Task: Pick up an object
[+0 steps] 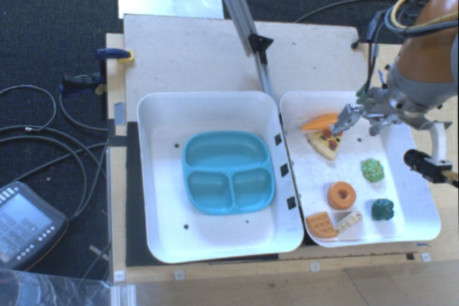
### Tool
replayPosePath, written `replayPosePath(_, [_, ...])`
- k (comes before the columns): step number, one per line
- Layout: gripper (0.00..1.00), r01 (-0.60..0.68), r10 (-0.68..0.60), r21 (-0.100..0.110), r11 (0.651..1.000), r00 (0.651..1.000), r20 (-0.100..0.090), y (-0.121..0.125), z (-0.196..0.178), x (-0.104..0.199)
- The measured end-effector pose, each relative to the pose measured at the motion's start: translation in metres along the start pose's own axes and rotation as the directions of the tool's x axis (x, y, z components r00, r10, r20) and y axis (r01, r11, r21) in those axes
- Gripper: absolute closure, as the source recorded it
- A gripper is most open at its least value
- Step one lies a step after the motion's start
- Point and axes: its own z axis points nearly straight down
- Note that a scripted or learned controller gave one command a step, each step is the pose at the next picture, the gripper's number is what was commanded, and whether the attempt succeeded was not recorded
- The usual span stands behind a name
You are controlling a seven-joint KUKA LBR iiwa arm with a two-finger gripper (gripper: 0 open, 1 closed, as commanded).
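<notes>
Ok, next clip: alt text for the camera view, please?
The gripper hovers low over the right bin, beside a toy carrot and pizza slice; a doughnut, waffle and two green toys lie nearer the camera. The left bin holds a blue divided plate.

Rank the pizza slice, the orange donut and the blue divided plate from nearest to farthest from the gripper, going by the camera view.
From the gripper, in the right bin:
1. Pizza slice, just below the fingertips in the right bin.
2. Orange donut, lower in the same bin, toward its front.
3. Blue divided plate, over in the left bin, across the divide.
</notes>
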Motion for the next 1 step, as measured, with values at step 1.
replayPosePath(1, [0.0,-0.002,0.002,-0.001,1.0,1.0,0.0,0.0001,-0.0002,0.0])
